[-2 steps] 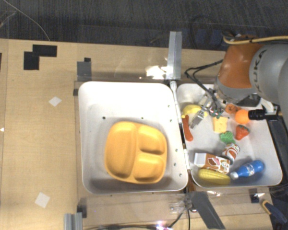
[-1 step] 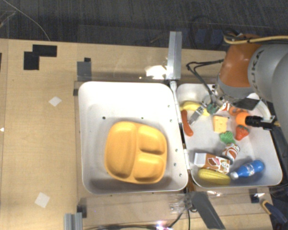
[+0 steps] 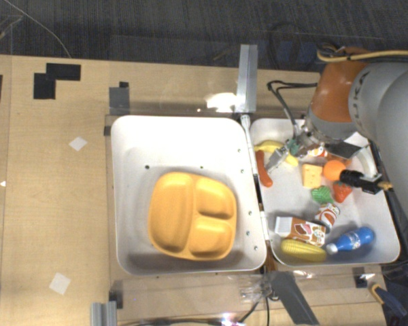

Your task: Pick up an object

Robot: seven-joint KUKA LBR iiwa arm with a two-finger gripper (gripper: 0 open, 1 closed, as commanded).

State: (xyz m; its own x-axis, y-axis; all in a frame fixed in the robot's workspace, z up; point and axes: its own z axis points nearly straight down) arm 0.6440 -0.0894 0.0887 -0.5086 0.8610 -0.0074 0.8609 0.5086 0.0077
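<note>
My gripper (image 3: 280,157) hangs low over the upper left part of the right bin (image 3: 387,240), tilted down to the left. It sits right beside a yellow banana (image 3: 267,145) and above a long red-orange sausage-like toy (image 3: 262,168) lying along the bin's left wall. I see nothing held in it. Close to its right lie a yellow cheese wedge (image 3: 312,176) and an orange (image 3: 334,170).
The right bin also holds a green toy (image 3: 321,195), a red strawberry (image 3: 342,192), a small can (image 3: 328,216), a brown carton (image 3: 306,230), a corn cob (image 3: 301,250) and a blue bottle (image 3: 351,240). The left bin (image 3: 132,148) carries a yellow divided plate (image 3: 190,214).
</note>
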